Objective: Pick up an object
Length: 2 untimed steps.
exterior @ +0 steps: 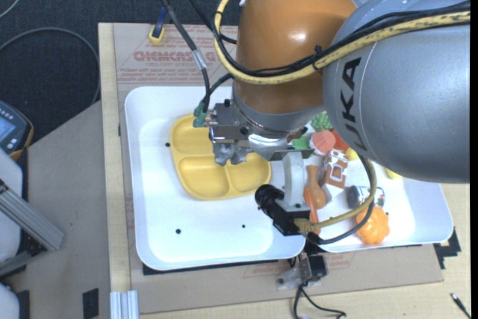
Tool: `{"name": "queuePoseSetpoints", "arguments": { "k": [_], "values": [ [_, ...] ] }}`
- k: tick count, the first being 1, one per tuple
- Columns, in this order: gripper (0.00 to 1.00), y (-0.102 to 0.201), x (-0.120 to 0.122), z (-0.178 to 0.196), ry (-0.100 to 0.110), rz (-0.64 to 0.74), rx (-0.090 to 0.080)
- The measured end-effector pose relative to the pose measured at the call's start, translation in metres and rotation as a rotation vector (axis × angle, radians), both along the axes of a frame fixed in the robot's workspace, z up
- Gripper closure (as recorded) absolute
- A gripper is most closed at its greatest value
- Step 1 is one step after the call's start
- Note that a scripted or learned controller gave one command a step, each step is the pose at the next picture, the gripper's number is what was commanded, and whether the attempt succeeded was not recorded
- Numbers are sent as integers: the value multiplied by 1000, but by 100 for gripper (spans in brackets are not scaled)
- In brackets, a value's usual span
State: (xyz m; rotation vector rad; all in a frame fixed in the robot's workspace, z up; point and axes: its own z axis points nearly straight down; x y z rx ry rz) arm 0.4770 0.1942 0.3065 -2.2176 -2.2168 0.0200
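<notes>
A yellow divided plate (196, 168) lies in the left white bin (172, 235), near its right side. My gripper (230, 149) hangs low over the plate's right half, under the arm's large orange and grey wrist, which hides much of both bins. The right bin (427, 219) holds a cluster of small things beside the gripper: a red piece (326, 140), a green piece (321, 120), a brown and white box (336, 172), an orange spoon-like piece (316, 195) and an orange lump (373, 228).
A small grey thing (354, 196) and a yellow sliver (390, 174) also lie in the right bin. The bins rest on a cardboard sheet (142, 48). The arm's grey body covers the right bin's far part.
</notes>
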Motion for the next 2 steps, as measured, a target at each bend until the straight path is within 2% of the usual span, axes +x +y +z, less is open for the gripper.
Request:
{"name": "queuePoseSetpoints", "arguments": {
  "k": [1,2],
  "values": [
    [100,-56,41,96,-25,-6,6],
    [100,-86,31,-27,1,-5,1]
  ]
}}
